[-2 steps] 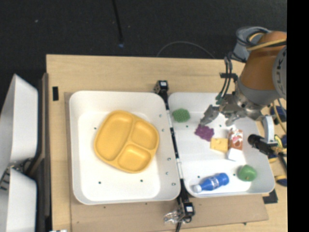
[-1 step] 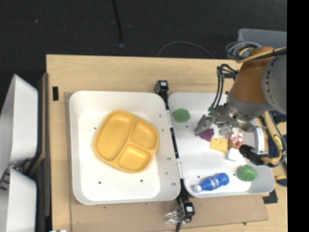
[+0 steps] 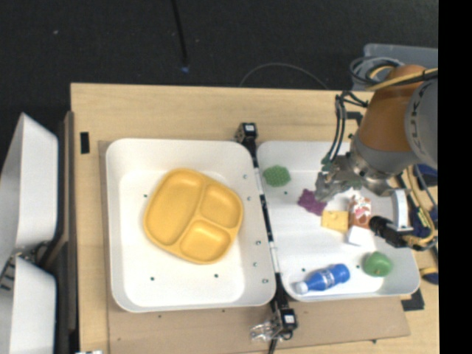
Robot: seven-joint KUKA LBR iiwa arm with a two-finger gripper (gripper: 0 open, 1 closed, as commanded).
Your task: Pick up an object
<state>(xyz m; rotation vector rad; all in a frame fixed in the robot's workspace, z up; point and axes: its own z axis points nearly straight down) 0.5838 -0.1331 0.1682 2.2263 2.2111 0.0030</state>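
Though crowded on the worktop (image 3: 88, 109), worth sorting by bulk. Left of the jaws, well apart: yellow divided plate (image 3: 193, 214) in the left bin (image 3: 118, 271), rigid, awkward, rim only. Below the jaws: blue bottle (image 3: 324, 277), probably light and slick, best gripped across its body. Just beside the gripper (image 3: 326, 185): purple piece (image 3: 311, 201), small, probably light, nearest pick. Jaws' spread: cannot tell.

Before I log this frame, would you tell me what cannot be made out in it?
- Gripper: its fingers are blurred against the wrist, so open or shut is unclear.
- Purple object: its upper end is hidden under the gripper; contact is uncertain.
- Red-and-white item: too small to identify.
- Arm: cut off by the view's right side.
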